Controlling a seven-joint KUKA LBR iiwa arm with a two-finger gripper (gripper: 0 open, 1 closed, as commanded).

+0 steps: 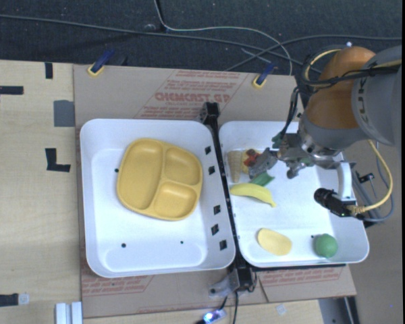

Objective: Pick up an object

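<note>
While the arm (351,100) reached in from the right and hung over the right bin (354,241), its gripper (278,162) sat low over the bin's upper left corner, close to the small pile there. That spot looked chosen because the pile offered the nearest thing to grab: a clear packet (236,164) with something red (251,157) against it and a green piece (262,179) just below. The dark fingers appeared spread, 1 toward the red thing and 1 further right, and nothing sat between them, so I judged the gripper released and not yet holding anything.

A banana (254,193) lay just below the green piece, a pale yellow chip-shaped thing (275,241) lay near the bin's front, and a green ball (326,246) rested in the front right corner, well apart from the gripper. The left bin (94,201) held 1 yellow plate (159,179) with 3 sections, likely left there as a spare target.

The wrist covered part of the right bin's back edge, and whatever lay beneath it was hidden. The red thing and the packet were too small and blurred to name, and whether the fingertips touched them could not be told.
</note>
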